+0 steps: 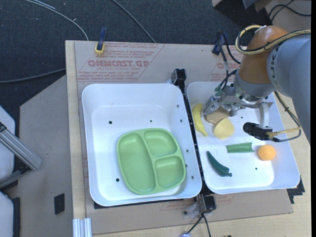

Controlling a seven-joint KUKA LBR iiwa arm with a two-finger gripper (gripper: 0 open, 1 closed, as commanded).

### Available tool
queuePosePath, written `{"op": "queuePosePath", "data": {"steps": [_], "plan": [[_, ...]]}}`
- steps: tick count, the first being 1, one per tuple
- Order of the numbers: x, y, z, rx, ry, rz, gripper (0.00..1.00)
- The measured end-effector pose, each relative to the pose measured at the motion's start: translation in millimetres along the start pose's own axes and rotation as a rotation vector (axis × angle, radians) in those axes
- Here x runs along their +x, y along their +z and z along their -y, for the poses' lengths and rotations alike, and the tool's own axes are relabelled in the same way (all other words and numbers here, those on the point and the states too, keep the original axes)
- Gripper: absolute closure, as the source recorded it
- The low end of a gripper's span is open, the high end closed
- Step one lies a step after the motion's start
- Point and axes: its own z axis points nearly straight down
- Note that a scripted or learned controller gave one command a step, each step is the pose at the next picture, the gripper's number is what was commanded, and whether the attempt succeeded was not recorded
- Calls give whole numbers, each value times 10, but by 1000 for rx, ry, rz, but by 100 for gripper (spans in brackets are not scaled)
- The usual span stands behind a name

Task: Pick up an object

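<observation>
Where hand (217,113) hovers, finger state unclear; banana (198,120) lies lengthwise, top-to-bottom.

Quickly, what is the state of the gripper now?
Gripper: down in the right bin, over the food items; open or shut cannot be told.

Pincer (216,109) low in right bin (284,179), over tan item (214,117) beside banana (198,120).

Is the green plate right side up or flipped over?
Right side up: the green plate lies flat in the left bin, its three hollows facing up.
</observation>
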Motion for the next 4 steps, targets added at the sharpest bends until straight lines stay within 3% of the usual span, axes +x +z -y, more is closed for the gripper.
{"op": "queuePosePath", "data": {"steps": [1,4], "plan": [[0,-151,-19,-8,0,1,100],[-2,-1571,-79,-16,-2,3,100]]}}
